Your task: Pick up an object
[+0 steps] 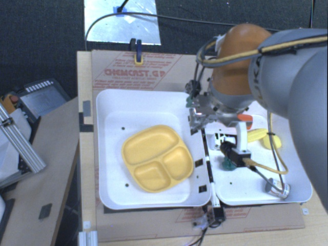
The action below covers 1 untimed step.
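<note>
A yellow divided plate (156,158) lies in the left bin (110,137), near its middle. In the right bin (297,191) a yellow banana-shaped object (266,136) lies at the far side, with a small orange object (246,118) just behind it. A small metal object (277,189) rests near the front right corner, and a small green piece (226,164) shows near the bin's left wall. My gripper (201,118) hangs low over the wall between the two bins, at the right bin's far left side. The arm hides much of the right bin.
Both bins sit on a cardboard sheet (138,70). A blue clamp (137,49) stands at the sheet's far edge. The arm's grey body (297,81) covers the right side of the view.
</note>
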Each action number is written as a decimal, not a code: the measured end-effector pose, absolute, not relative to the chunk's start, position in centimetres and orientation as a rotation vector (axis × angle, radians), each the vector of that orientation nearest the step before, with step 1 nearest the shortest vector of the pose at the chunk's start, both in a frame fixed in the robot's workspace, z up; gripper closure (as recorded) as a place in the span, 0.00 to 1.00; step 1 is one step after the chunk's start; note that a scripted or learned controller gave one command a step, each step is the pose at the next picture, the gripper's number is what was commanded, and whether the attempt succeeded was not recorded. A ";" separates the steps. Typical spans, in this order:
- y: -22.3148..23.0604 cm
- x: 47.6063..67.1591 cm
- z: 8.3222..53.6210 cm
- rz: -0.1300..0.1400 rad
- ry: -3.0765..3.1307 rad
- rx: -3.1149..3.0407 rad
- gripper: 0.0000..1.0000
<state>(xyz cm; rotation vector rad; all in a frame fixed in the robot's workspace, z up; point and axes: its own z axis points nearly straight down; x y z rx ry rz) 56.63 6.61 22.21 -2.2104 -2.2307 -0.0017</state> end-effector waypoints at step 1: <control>10.5 58.1 22.7 -0.006 -2.231 -2.212 1.00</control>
